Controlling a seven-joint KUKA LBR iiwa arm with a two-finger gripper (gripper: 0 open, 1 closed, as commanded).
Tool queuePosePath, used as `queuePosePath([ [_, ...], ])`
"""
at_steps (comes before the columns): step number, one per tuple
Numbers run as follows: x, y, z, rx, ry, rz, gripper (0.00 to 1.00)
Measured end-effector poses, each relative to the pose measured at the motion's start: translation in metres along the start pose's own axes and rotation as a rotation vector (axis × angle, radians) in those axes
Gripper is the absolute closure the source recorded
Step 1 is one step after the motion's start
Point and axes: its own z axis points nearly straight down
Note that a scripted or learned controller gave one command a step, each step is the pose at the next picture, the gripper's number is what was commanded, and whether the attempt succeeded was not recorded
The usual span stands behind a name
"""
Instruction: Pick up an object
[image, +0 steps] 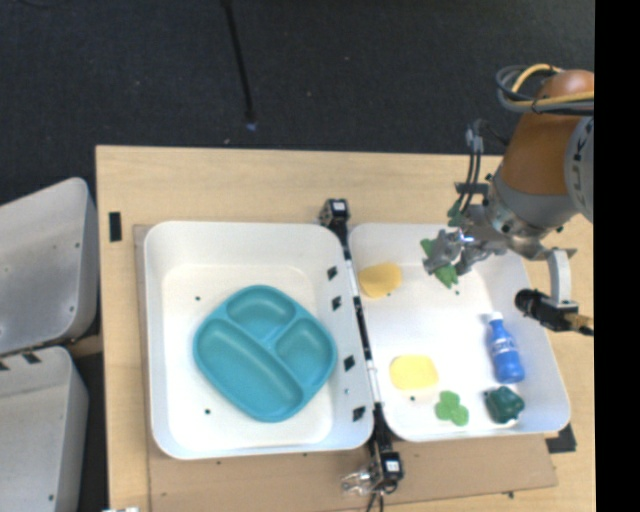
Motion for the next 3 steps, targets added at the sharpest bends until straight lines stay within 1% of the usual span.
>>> queuePosePath([
  [1,0.047,-0.014,-0.001,0.000,-0.001,-0.002,1.00],
  [2,0.091,-0.013,0.004,-0.001,0.000,-0.002,1.00],
  [3,0.142,-0.016,0.008,0.001,0.001,-0.005,1.00],
])
